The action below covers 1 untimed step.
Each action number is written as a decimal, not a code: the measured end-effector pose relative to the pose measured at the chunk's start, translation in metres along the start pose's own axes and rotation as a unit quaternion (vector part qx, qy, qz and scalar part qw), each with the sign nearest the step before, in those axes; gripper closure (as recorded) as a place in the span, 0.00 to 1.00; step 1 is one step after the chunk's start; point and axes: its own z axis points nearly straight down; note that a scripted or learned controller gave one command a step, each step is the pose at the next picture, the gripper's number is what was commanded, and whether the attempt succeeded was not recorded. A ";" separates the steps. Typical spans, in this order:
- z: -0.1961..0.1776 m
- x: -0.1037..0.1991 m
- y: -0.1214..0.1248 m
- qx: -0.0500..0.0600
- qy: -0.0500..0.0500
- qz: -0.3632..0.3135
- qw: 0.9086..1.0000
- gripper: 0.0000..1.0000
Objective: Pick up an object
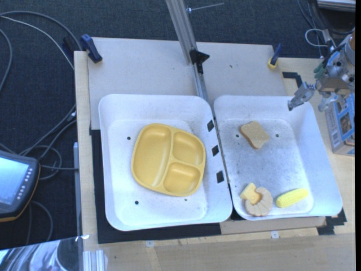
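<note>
At the far left edge, off the bench, a dark screen with an orange casing (14, 186) lies on the dark carpet among loose grey cables (39, 83). A blue clamp (91, 47) grips the bench's upper left corner.

The shallow white left bin (113, 168) holds a yellow plastic divided plate with three compartments (168, 159), lying flat near the bin's middle with nothing in its sections. Between the two bins runs a grey metal rail (180, 16) that slants up and out of the top of the view, with small black clips (214, 150) along the seam where the bins meet.

The shallow white right bin (321, 157) holds the objects to be picked. A tan slice of toy bread (255, 134) lies in the upper middle of that bin, well apart from the others. Near the bin's front edge, a small yellow cheese-like chunk (250, 193) touches and partly overlaps a round beige cracker-like piece (260, 204). Just beside these, to the right, lies a yellow toy corn cob (292, 196), tilted slightly and close to the front wall.

A small yellow-and-blue clamp (274, 58) sits on the bench's upper right edge. The grey two-finger gripper (312, 96) hangs at the right bin's upper right corner, over its rim and well apart from every object. Its fingers stand spread, with nothing between them.
</note>
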 end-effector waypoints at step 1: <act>0.000 0.000 0.000 0.000 0.000 0.000 1.000 0.00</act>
